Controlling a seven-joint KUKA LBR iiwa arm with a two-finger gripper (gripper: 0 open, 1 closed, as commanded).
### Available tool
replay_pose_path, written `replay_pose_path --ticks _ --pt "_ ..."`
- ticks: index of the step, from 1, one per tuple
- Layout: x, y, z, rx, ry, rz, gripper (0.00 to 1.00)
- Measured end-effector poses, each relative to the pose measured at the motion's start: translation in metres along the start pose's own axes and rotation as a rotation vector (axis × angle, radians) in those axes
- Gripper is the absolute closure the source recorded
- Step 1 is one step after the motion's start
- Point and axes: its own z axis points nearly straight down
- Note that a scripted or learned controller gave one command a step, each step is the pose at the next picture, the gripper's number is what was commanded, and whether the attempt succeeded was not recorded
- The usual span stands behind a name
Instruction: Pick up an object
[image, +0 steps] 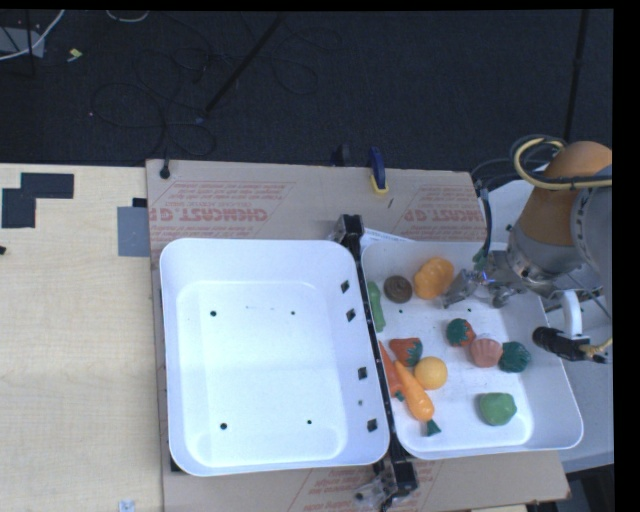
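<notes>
The right white bin (560, 425) holds several toy foods. An orange fruit (434, 278) and a brown round piece (398, 289) lie near its far edge. Lower down are a dark green piece (459, 331), a salmon piece (485, 351) and another dark green piece (514, 356). A yellow ball (431, 372), a carrot (412, 392), a red piece (405, 350) and a light green piece (496, 408) lie nearer the front. My gripper (478, 293) hangs over the bin just right of the orange fruit, open, with nothing between its fingers.
The left white bin (262, 350) sits beside the right one, with black clips along the shared rim (362, 330). A long green piece (374, 305) lies against that rim. A blue clamp (378, 170) stands at the back of the cardboard. Cables loop around the arm's wrist (560, 210).
</notes>
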Motion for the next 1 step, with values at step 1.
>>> replay_pose_path --ticks 1 --pt "0.0345 0.0066 0.0016 0.008 0.003 0.005 0.0"
